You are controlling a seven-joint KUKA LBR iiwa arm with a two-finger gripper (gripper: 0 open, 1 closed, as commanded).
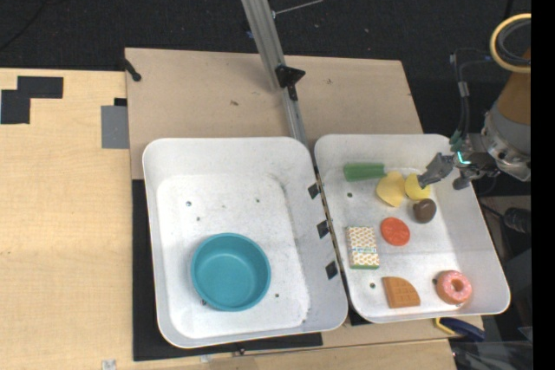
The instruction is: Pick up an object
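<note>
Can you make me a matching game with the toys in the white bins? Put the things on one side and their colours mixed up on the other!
Things:
1. bowl
2. doughnut
3. long block
4. round disc

Colours:
A. pink
B. green
C. red
D. teal blue

Pairs: 1-D, 2-A, 3-B, 4-C. The bowl sits in the left bin; the other three are in the right bin.

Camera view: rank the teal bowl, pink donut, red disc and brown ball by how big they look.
1. teal bowl, clearly largest
2. pink donut
3. red disc, nearly the donut's size, so that order is unsure
4. brown ball, smallest
</note>
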